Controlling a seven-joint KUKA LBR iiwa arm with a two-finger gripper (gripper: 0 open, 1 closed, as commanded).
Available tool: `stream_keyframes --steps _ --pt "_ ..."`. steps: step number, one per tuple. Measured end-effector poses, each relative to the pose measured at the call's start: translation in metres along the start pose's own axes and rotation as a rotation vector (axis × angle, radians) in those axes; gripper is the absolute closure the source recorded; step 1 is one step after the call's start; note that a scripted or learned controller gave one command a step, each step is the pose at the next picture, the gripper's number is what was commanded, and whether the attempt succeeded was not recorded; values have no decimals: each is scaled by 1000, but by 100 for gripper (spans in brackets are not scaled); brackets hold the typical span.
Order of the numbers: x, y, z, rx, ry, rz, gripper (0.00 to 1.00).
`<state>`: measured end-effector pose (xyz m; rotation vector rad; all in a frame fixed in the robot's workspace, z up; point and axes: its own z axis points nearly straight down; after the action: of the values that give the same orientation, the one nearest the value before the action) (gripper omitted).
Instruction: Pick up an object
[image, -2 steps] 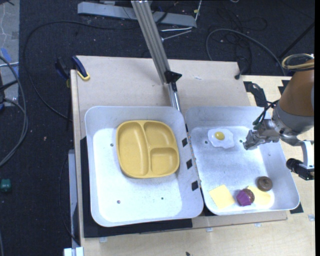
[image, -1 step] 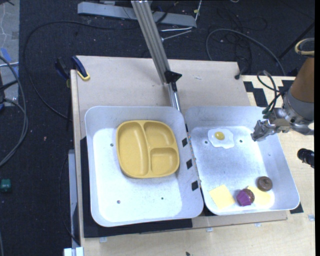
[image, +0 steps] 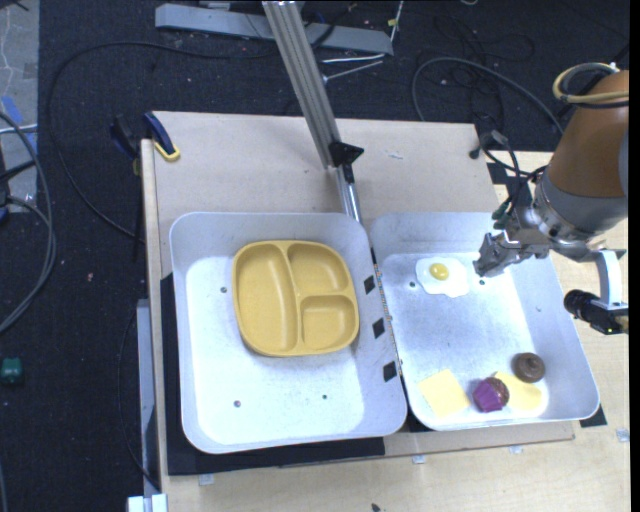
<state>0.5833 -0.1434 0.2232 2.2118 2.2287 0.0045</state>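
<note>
The gripper (image: 490, 262) hovers just right of the fried egg (image: 441, 276) in the right bin (image: 560, 330). Whether it's spread or pinched, I cannot tell

A yellow divided plate (image: 296, 298) sits in a white bin (image: 200, 400); a white-and-yellow egg (image: 441, 276), purple ball (image: 490, 394), brown doughnut (image: 528, 367).

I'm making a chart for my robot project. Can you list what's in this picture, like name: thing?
left bin: holds a yellow tray with three sections
right bin: holds toy food
fried egg: far end of the right bin
cheese slice: near edge of the right bin
purple toy: right of the cheese slice
brown donut: right of the purple toy
gripper: low, just right of the fried egg, nothing seen in it
</note>
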Motion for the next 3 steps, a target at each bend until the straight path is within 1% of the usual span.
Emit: stream_keyframes --steps 1,2,3 --pt "52 -4 8 5 1 0 100" --pt "102 -8 13 6 1 0 100" --pt "165 -7 14 4 2 -1 100"
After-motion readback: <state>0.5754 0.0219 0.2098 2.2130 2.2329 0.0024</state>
